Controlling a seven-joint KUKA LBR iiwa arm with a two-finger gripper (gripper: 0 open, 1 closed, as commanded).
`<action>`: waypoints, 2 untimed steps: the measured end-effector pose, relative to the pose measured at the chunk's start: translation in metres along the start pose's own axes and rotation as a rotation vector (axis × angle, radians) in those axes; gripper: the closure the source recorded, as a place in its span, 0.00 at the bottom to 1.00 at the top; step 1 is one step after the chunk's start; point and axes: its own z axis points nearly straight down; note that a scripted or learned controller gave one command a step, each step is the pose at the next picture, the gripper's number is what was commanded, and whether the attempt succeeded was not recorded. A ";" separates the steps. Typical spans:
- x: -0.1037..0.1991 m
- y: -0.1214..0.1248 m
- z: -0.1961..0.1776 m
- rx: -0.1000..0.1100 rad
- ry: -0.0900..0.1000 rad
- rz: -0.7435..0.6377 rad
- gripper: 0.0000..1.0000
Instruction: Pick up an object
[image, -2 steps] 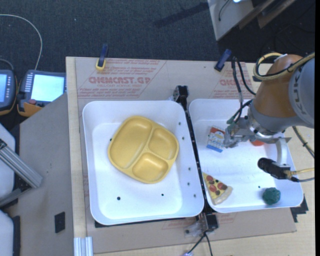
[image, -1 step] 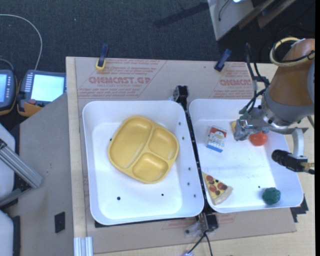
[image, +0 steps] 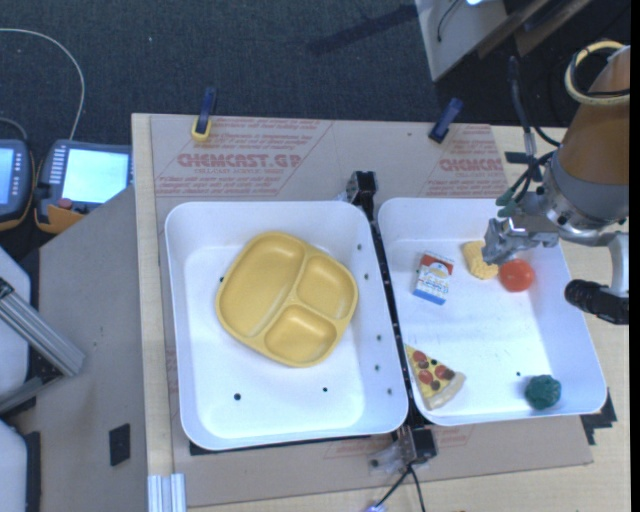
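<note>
Yellow divided plate (image: 288, 310) lies in the left bin (image: 190, 300). In the right bin (image: 570, 330) sit a small carton (image: 433, 278), a pizza slice (image: 436, 376), a yellow piece (image: 479, 261), a red ball (image: 516, 275) and a green lump (image: 543, 391). The gripper (image: 503, 240) hangs just above the yellow piece and ball; its grasp cannot be made out.

Yellow piece (image: 481, 262) partly behind claw (image: 503, 243)

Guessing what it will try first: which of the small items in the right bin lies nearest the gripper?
The yellow piece, right beneath the gripper. The red ball sits just beside it; the small carton, pizza slice and green ball lie farther off.
</note>
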 end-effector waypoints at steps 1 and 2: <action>0.050 0.007 -0.006 0.004 0.003 -0.004 1.00; 0.093 0.015 0.004 0.008 0.002 -0.001 1.00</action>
